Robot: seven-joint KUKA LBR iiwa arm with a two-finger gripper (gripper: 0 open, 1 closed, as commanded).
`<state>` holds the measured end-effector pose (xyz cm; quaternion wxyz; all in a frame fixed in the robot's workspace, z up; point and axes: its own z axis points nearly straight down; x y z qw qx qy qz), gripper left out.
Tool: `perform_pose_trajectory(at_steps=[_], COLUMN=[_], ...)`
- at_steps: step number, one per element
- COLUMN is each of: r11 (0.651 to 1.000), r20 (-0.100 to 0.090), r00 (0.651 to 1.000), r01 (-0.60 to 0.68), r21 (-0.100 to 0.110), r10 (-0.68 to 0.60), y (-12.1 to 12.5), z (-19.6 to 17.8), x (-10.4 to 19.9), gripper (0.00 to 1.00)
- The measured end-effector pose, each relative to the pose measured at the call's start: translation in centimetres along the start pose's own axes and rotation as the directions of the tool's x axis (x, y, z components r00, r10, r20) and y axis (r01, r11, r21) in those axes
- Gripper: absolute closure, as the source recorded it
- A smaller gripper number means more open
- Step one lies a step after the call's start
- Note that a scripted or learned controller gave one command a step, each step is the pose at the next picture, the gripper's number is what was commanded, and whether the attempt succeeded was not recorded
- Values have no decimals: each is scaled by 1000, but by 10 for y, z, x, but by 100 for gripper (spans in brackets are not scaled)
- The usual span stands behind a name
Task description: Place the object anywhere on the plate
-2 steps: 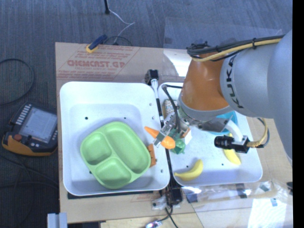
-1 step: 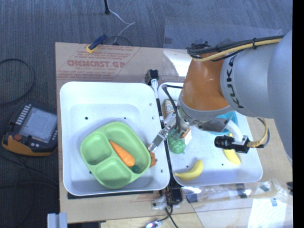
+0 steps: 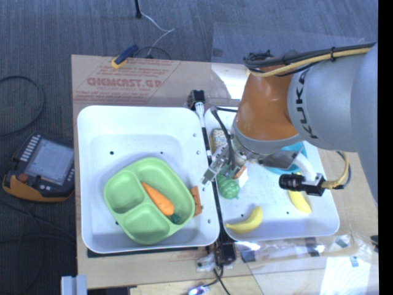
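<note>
Camera view, from above at a slant: gripper point(image 3: 225, 169) hangs over the right bin's point(image 3: 319, 225) left edge, just right of the divider between the two bins. Green round object point(image 3: 230, 188) sits directly under the fingertips, touching or almost touching them; can't say if it is between the fingers or just below them. Jaw state: cannot tell, the fingers are small, dark and cluttered, and the wrist covers most of them. Object looks like a small bumpy green ball, maybe a toy vegetable, pale highlights on top; its upper part is blocked by the gripper. It is in the right bin, well apart from the plate point(image 3: 123, 192), which lies in the left bin point(image 3: 92, 134). Plate is light green, three compartments, rounded square. A carrot point(image 3: 158, 200) lies on the plate across the ridge toward its right side, orange with a dark green tip. Right of the plate, an orange piece point(image 3: 196, 200) is wedged by the bin wall, partly hidden. Right of the green object, a banana point(image 3: 246, 220) lies near the bin's front wall; a second banana point(image 3: 299, 200) farther right is partly covered by a black part on the arm point(image 3: 288, 109). A patterned item point(image 3: 218, 138) near the divider is hard to make out.
</note>
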<state>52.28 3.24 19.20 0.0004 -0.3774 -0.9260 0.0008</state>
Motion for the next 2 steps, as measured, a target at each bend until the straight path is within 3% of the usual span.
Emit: perform_pose_trajectory(at_steps=[1,2], r11=[997,997], r20=[2,1], r00=[997,997], r01=[-73,-81], r21=[-10,0], r10=[73,81], y=[55,51], z=[-72,-68], x=[60,57], gripper=[100,0])
